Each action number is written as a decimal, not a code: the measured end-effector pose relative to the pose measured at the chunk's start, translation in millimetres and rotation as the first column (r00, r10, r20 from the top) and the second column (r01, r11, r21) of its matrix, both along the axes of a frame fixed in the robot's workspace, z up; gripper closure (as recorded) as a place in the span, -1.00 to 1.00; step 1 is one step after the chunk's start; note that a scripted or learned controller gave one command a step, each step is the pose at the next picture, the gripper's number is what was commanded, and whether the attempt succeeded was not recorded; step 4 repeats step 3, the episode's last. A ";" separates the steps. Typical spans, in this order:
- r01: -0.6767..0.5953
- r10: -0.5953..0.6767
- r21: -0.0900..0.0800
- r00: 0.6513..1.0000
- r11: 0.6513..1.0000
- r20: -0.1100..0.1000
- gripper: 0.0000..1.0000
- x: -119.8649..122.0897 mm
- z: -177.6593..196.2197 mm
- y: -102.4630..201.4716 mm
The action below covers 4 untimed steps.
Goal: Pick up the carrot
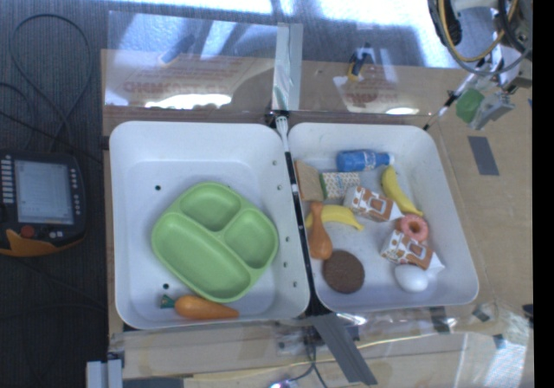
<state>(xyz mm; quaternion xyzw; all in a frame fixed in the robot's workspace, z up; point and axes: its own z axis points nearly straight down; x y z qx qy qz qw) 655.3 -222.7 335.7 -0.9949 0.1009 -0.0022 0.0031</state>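
Observation:
The carrot (pixel 205 309) is orange with a small green top. It lies flat at the front of the left bin (pixel 138 161), just below the green divided plate (pixel 216 241) and pointing right. My gripper (pixel 490 100) is up at the far right, beyond the back right corner of the right bin (pixel 450 204), among yellow and white cables. It is far from the carrot and nothing hangs from it.
The right bin holds several toy foods: a blue bottle (pixel 363 159), two bananas (pixel 400 191), a drumstick (pixel 320 235), a brown cookie (pixel 344 271), an egg (pixel 412 278) and a donut (pixel 415 228). A teach pendant (pixel 39 200) lies left of the bench.

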 end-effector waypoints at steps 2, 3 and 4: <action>0.003 -0.003 0.000 1.000 1.000 0.000 1.00 -19.8 -4.0 -2.0; -0.003 0.003 0.007 1.000 1.000 -0.007 1.00 14.6 -31.9 45.2; -0.003 0.003 0.007 1.000 1.000 -0.007 1.00 14.6 -31.9 45.2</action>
